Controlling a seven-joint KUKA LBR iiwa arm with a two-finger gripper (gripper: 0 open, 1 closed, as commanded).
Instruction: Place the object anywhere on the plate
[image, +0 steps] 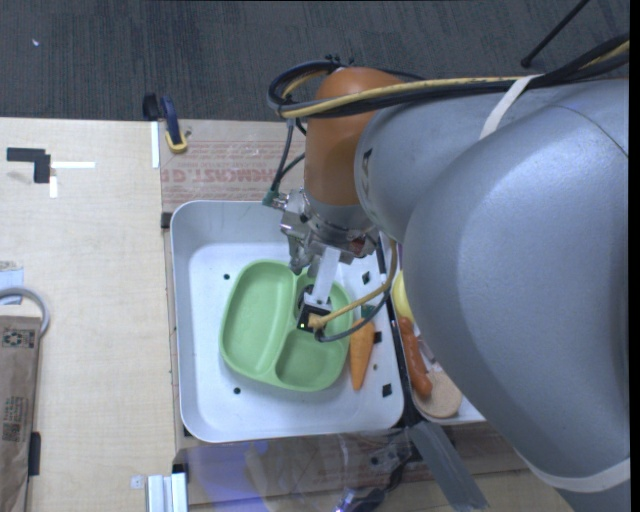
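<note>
Looking down on the left white bin (190, 300), with a green plate (255, 320) of two compartments lying in the middle of it. Above the upper right rim of the plate, the claw (302, 262), just under the grey wrist. Not possible to tell whether apart or together, as too much is hidden by the wrist; nothing seen clamped in it.

On the bin floor, just beside the right rim of the plate, the carrot (359, 352), most probably the thing to place. Not on the plate; touching the rim or only very close to it, cannot tell which. Lies with the long axis nearly up and down in the view, a little tilted.

From the claw, to be found toward the lower right of the view, near. Probably calls for a short shift that way, then closing across the narrow width, so left to right in the view and not along the length.

Further right, past the bin wall, a yellow thing (400, 297) and a reddish long thing (415, 368), partly hidden by the arm.
</note>
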